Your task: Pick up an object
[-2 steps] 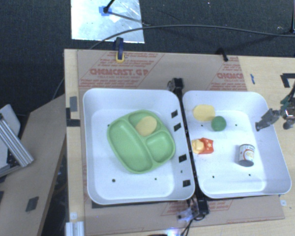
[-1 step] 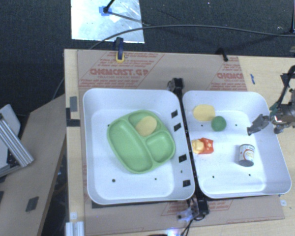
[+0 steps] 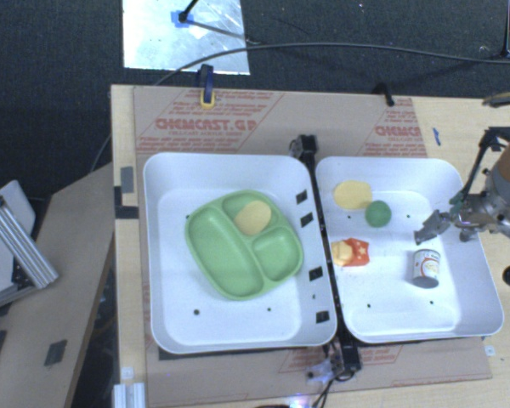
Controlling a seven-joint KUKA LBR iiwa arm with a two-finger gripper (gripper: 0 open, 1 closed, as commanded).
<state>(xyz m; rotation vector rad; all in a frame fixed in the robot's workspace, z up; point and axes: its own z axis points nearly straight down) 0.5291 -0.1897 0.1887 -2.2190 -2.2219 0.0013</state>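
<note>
The right bin (image 3: 472, 308) holds a small white can (image 3: 426, 266) with a red label, a green ball (image 3: 377, 213), a flat yellow piece (image 3: 353, 195) and a red and yellow packet (image 3: 350, 252). My gripper (image 3: 433, 225) hangs over the right part of this bin, just above the can and to the right of the green ball. Nothing shows in its grasp. The arm comes in from the right edge.
The left bin (image 3: 174, 313) carries a green divided plate (image 3: 229, 257) with a yellow lump (image 3: 253, 218) in its top compartment. A black divider with clips (image 3: 319, 253) runs between the bins. Cardboard lies under both bins.
</note>
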